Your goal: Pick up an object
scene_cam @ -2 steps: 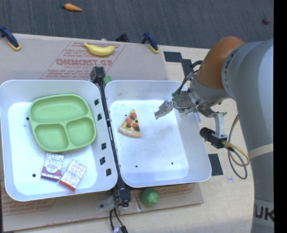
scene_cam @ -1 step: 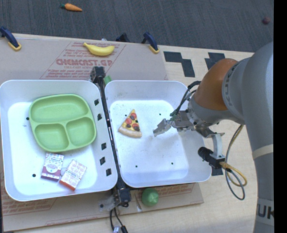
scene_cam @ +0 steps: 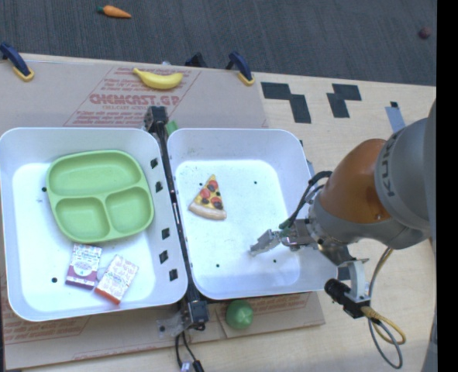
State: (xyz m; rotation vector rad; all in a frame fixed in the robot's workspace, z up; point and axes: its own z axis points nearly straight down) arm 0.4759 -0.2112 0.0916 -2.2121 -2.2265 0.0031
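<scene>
Grey metal jaws (scene_cam: 263,245) hover near triangular toy pizza slice (scene_cam: 208,198) in right bin (scene_cam: 236,142).

light: bright, even, from above; soft short shadows | glare: white bins (scene_cam: 236,142) nearly washed out; sheen on orange band (scene_cam: 360,178) | focus: mildly soft overall; hand (scene_cam: 264,242) slightly blurred | edges: dark carpet dim and grainy; little distortion
</scene>
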